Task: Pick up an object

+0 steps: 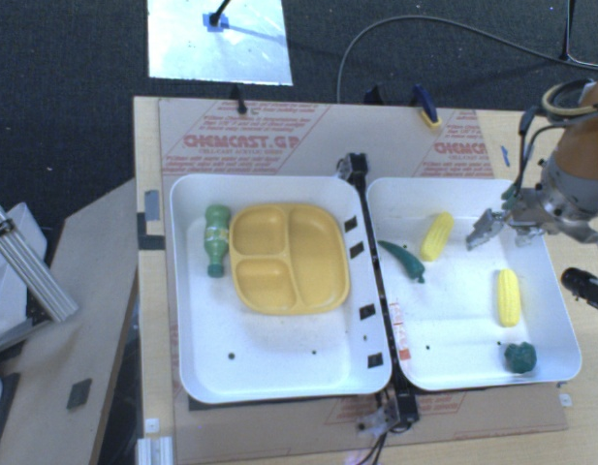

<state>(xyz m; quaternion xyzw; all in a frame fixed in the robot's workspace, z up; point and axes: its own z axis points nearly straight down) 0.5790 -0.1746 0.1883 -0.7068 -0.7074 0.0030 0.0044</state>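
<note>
In the right bin (454, 356) lie a yellow corn cob (436, 235) near the back, a second corn cob (509, 296) at the right, a green pepper (405, 259) by the left wall and a dark green broccoli piece (519, 357) at the front right corner. My gripper (494, 229) hangs over the bin's back right part, to the right of the first corn cob and above the second one. Its fingers stand apart with nothing between them.
The left bin (197, 356) holds a yellow divided plate (287, 258) and a green bottle (216, 239) along its left side. A black divider (368, 260) with clips runs between the bins. Cables lie behind the bench.
</note>
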